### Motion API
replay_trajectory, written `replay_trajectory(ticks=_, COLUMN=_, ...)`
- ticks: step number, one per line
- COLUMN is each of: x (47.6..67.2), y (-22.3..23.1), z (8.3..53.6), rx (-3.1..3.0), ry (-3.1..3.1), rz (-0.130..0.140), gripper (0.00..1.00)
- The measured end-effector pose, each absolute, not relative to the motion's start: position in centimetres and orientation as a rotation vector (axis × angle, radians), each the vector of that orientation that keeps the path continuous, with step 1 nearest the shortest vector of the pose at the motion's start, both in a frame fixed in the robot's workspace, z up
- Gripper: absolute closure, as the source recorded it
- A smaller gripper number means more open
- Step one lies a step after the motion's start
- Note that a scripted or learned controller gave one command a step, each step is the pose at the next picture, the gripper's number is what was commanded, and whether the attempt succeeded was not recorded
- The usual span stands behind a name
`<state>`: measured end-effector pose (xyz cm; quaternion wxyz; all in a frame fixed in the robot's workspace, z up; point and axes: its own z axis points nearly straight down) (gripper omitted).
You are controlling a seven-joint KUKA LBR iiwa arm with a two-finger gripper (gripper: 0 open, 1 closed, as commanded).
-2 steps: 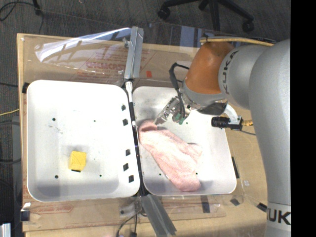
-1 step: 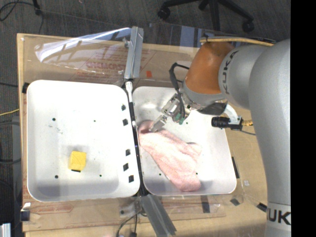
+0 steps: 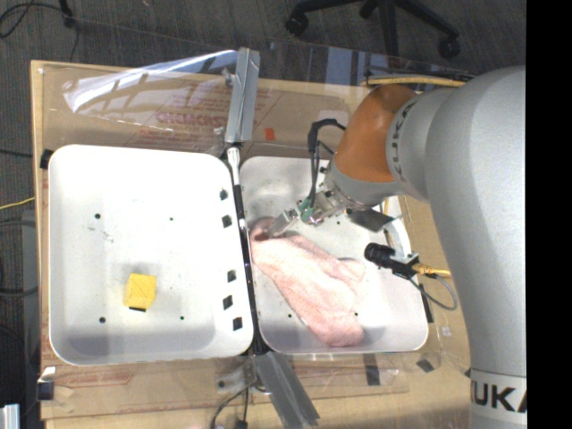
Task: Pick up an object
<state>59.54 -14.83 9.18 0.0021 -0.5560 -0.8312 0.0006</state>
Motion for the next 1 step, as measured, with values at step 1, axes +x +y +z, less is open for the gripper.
replay_trajectory(ticks=1, x=59.62, y=-14.75, z=10.21, rx=-1.737, ry=-2.612, rz=0.002, gripper=1.0)
